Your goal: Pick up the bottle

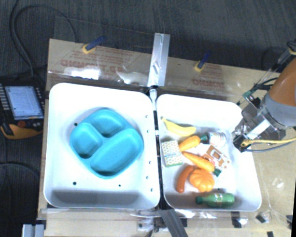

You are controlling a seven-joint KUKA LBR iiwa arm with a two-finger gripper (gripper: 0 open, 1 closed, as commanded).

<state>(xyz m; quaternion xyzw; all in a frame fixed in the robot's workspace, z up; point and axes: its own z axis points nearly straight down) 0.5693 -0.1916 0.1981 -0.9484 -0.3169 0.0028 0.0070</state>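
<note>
Blue divided plate [106,141] in left bin [53,184], green bottle [215,199] in right bin [201,107], tool [242,132] above its right rim.

Pale bench [280,180] carrying two shallow white bins.
The left bin [99,195] and the right bin [201,111] sit side by side, inner rims touching. Behind them a clear sheet [98,64] lies along the back edge, with two yellow-and-blue clips [94,44] on it.

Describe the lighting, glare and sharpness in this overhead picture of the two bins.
Camera view: even overhead light, the white bins nearly washed out; glare on the clear plastic sheet behind them; a soft shadow edging the blue tray; the whole frame slightly soft, so the green bottle shows no label detail.
</note>
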